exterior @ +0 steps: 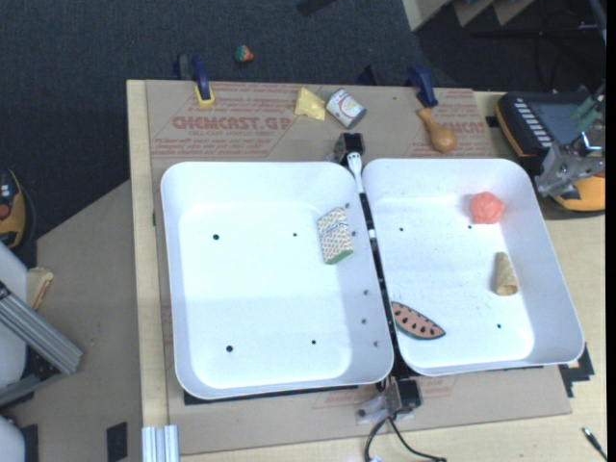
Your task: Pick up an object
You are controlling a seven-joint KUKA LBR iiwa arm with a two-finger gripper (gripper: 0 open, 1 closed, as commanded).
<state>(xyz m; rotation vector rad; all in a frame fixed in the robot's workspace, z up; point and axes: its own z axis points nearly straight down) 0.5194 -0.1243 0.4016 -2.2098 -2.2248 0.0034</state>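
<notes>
The right bin holds a pink ball near its far right, a tan cone-shaped piece below that, and a watermelon-slice toy at the near left corner. A green-and-white patterned pouch lies in the left bin by its right wall. What looks like my gripper is a grey metal shape at the right edge. It sits outside the right bin's far corner, well clear of every object.
On the board behind the bins lie a yellow piece, a small white box and a wooden pear-shaped toy. Blue clamps hold the board's far edge. A dark device sits at the far right.
</notes>
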